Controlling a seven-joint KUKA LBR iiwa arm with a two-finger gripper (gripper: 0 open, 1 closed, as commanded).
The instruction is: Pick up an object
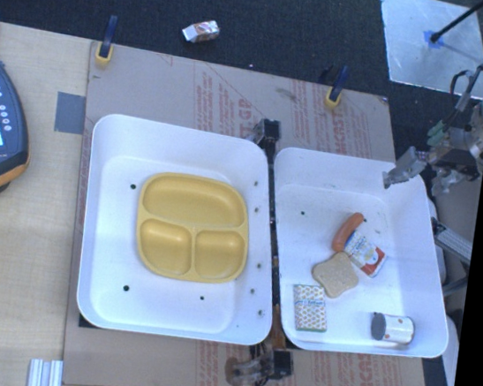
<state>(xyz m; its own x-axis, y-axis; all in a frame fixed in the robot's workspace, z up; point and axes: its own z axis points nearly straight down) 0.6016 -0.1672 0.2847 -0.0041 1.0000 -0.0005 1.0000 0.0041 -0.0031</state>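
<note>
Gripper (402, 173) at right bin's (398, 348) far corner, finger state can't tell | step: approach | next: you lower onto sausage (347, 231)

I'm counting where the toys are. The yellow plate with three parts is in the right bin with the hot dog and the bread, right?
Not quite. The camera view shows the yellow plate alone in the left bin. The hot dog and the bread are in the right bin.

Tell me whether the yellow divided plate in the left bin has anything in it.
Empty. The yellow plate lies flat in the left bin, and all three of its compartments show bare yellow.
</note>
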